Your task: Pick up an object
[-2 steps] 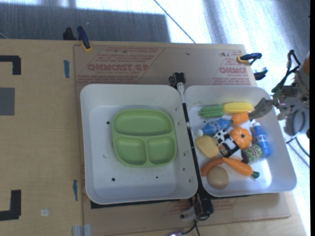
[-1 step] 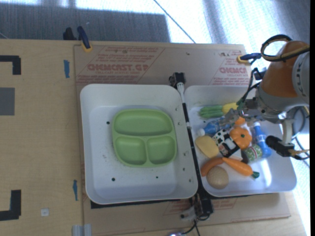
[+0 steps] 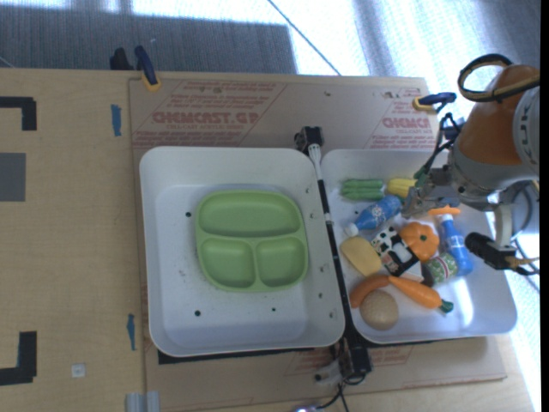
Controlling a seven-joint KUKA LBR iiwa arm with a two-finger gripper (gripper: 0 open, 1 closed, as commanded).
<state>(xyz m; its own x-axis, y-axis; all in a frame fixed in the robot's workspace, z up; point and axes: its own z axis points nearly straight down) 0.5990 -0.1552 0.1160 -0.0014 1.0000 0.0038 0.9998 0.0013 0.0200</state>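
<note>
**Arm over the crowded right bin**

Reaching in from the right, the grey arm with its orange band (image 3: 506,114) hangs over the far right part of the right bin (image 3: 493,316). The gripper (image 3: 426,197) sits low among the toys near the bin's back edge, but it is small and partly lost against the clutter, so whether it is open or closed cannot be told, and nothing can be seen held in it.

The right bin holds a heap of small objects. A green bean pod (image 3: 362,187) and a yellow corn piece (image 3: 401,186) lie along the back, touching each other. Just in front of them rests a blue bottle (image 3: 376,215), tilted. Near the middle sits an orange pumpkin (image 3: 420,239), with a black-and-white cow toy (image 3: 394,247) touching its left side and a second blue bottle (image 3: 455,247) just to its right. A yellow wedge (image 3: 360,254) lies to the left, a carrot (image 3: 416,292) lies in front, and a tan round lump (image 3: 379,309) sits nearest the front wall.

The left bin (image 3: 163,230) holds a green divided plate (image 3: 251,239), lying flat at its centre.
</note>
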